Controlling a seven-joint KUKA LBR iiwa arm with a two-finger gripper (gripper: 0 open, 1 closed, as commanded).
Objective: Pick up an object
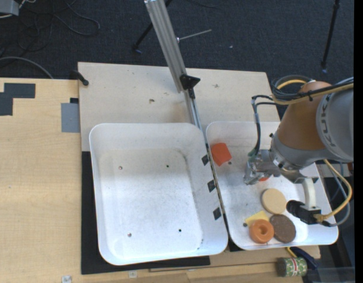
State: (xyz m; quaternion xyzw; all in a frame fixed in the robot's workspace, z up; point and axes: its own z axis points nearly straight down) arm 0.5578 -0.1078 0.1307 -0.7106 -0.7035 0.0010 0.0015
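camera view is showing the arm (314, 122) reaching in from the right of the frame, its gripper (256, 173) hanging low over the middle of the right bin (240, 137), and whether it is clenched or released cannot be told. an orange block (221, 153) is sitting left of the gripper near the bin's left wall, while a tan disc (274, 201), a brown disc (283, 228), an orange ring (261, 232) and a yellow piece (256, 217) are lying clustered at the lower right of the frame; the left bin (110, 140) is lying at centre left.
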